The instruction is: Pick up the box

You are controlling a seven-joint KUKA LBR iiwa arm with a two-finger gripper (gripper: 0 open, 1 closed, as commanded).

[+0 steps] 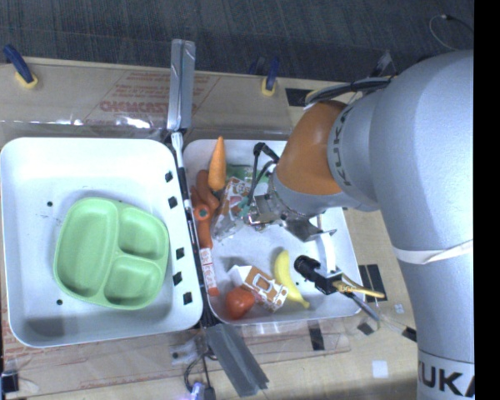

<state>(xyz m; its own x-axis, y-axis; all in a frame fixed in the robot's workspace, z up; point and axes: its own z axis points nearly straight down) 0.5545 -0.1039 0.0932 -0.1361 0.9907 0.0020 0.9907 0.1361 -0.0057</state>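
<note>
Box point(265, 288) tilted — claw point(252, 209) tips hidden.

We are seeing the arm point(417, 165) covering much of the right bin point(337, 311), so that bin's far right wall and back corner are hiding beneath it. The tool point(248, 211) is sitting under the wrist among clutter, and we are not making out its fingers. The arm's lower part is running off the bottom edge. The box point(262, 287) is lying partly tucked behind the banana point(288, 278) and the tomato point(239, 303), and its print is too small to read. A crumpled clear wrapper point(233, 198) beside the tool is blurring into whatever is lying beneath. The desk point(83, 98) is running off on the left.
</note>
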